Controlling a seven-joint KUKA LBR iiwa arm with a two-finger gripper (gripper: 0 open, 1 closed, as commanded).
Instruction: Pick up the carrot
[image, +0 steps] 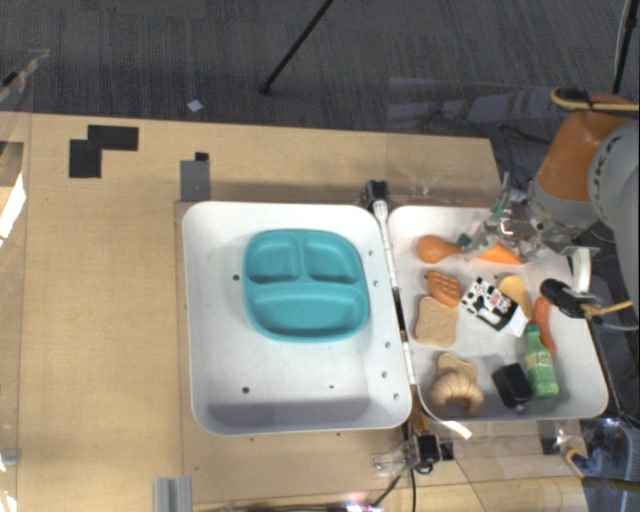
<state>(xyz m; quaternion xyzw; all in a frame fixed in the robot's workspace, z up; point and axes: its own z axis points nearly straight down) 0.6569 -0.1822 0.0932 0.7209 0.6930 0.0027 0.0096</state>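
Counting one carrot (497, 256), two bins (215, 400)

Grey arm (618, 170), orange band (565, 160), metallic tool (512, 228), black cable (580, 300)

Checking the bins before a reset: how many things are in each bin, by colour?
Left bin:
Teal: 1, divided plate
Right bin:
Orange: 4
Tan: 2
Green: 1
Black: 1
Black-and-white: 1
Yellow: 1
Total: 11

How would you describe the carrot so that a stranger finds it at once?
Look in the right bin, near its far edge under the gripper. The carrot is a small orange wedge lying flat, pointed, unlike the rounder orange piece to its left.
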